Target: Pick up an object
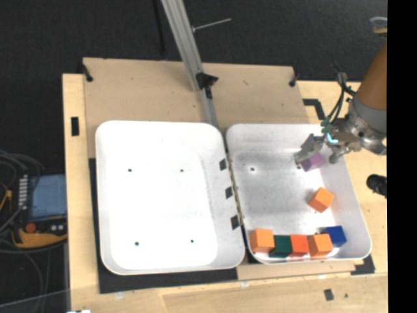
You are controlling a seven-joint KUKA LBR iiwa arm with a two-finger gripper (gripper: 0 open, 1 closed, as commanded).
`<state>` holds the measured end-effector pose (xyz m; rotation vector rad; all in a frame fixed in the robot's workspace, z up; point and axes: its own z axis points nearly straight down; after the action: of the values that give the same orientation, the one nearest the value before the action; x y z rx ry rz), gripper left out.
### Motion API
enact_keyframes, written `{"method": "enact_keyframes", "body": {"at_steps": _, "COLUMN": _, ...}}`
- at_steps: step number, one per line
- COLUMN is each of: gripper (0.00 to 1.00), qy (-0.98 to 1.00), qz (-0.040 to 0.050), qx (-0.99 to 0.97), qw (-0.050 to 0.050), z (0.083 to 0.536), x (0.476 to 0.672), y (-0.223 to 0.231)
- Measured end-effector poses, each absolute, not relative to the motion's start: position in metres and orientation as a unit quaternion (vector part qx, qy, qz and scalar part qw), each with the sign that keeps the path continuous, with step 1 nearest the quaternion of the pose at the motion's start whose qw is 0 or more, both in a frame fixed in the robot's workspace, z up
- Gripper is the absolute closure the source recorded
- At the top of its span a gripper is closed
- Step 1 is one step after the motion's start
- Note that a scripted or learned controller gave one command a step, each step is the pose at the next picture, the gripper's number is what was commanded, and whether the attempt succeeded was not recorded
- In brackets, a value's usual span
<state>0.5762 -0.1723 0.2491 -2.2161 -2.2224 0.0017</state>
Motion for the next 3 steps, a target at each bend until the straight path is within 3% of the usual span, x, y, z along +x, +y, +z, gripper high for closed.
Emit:
{"method": "enact_keyframes", "body": {"at_steps": 1, "gripper": 0.0, "qy": -0.708, "qz": -0.0008, "qx": -0.706, "qw": 0.0, "z": 0.251, "x": 0.577, "y": -0.172}}
{"method": "enact_keyframes", "body": {"at_steps": 3, "gripper": 0.0, "qy": -0.706, "qz": 0.0022, "qx": -0.708, "qw": 0.001, "z": 0.154, "x": 0.579, "y": -0.174}}
